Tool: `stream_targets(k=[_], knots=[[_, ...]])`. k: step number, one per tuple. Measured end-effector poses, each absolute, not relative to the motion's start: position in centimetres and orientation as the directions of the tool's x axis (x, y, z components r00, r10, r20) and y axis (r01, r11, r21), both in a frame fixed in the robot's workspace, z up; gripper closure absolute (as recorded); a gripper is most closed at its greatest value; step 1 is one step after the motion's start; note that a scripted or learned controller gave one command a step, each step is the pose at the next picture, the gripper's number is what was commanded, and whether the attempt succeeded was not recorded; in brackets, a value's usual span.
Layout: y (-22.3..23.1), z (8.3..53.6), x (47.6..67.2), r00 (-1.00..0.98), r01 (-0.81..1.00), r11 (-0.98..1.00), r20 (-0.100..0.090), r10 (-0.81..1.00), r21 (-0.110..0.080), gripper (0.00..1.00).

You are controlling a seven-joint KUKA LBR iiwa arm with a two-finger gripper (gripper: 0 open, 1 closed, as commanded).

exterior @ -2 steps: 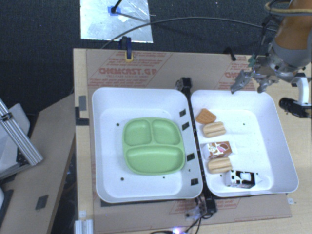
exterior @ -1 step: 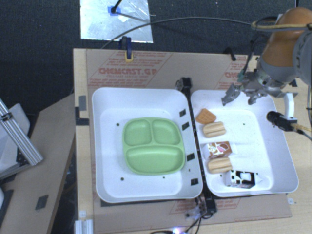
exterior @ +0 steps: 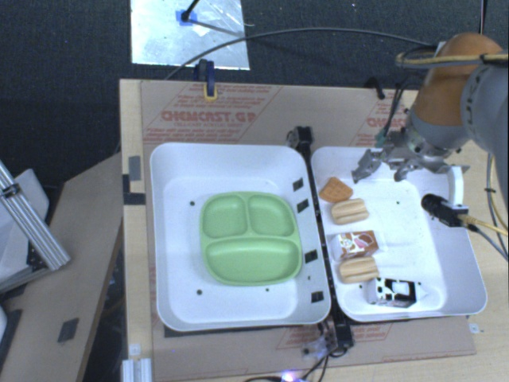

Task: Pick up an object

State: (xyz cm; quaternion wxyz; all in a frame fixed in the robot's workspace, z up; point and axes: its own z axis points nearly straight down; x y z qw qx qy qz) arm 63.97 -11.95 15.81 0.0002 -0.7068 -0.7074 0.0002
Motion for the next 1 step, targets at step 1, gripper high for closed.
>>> stream_targets(k=[1], knots=[[-12.75, 11.27, 63.79, 0.000, 1.000, 0.000, -0.001, 1.000, 0.000, 0.00]])
